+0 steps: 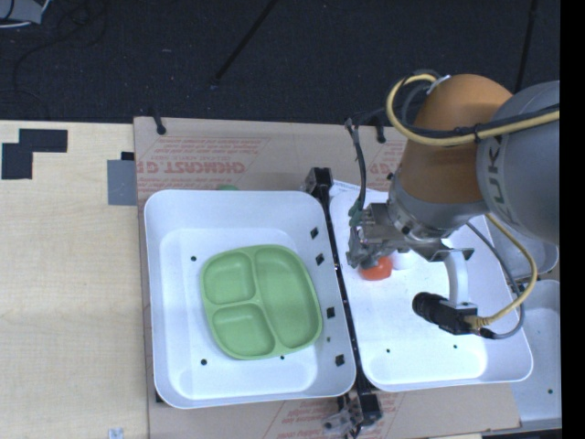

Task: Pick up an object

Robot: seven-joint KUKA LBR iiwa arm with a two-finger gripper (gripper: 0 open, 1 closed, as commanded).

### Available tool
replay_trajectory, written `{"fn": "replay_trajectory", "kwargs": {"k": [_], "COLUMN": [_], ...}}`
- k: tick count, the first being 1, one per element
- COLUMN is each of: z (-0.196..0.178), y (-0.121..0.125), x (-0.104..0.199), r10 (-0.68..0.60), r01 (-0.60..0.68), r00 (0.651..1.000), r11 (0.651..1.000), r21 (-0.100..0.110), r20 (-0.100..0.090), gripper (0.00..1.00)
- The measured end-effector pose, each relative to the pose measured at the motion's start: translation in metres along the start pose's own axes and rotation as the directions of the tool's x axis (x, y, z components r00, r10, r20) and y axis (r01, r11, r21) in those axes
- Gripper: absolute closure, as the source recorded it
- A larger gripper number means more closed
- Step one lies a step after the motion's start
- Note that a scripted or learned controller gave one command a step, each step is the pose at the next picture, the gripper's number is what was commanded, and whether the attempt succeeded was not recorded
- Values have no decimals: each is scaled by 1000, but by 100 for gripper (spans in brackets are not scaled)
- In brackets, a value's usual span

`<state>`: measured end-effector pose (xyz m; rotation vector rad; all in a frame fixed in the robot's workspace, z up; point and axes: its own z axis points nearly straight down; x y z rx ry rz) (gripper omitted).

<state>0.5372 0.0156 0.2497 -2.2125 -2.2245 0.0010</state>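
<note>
The gripper (368,248) is down in the right bin (430,359), right over a small orange object (376,267) near that bin's left wall; whether the fingers are open or closed I cannot tell, since the wrist hides them. This looks like the grasping step, and the next move probably calls for a firm close on the object, then a straight lift. The left bin (178,218) holds a green divided plate (260,301).

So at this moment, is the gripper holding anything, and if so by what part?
It cannot be told. The gripper is down in the right bin right over an orange object, but the wrist hides whether that object sits between the fingers.
</note>
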Motion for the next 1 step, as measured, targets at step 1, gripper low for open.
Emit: {"fn": "replay_trajectory", "kwargs": {"k": [1], "z": [15], "y": [-6], "x": [60], "r10": [0], "r01": [0], "r00": [1000], "r11": [1000], "r21": [3], "r20": [1], "gripper": [100]}}
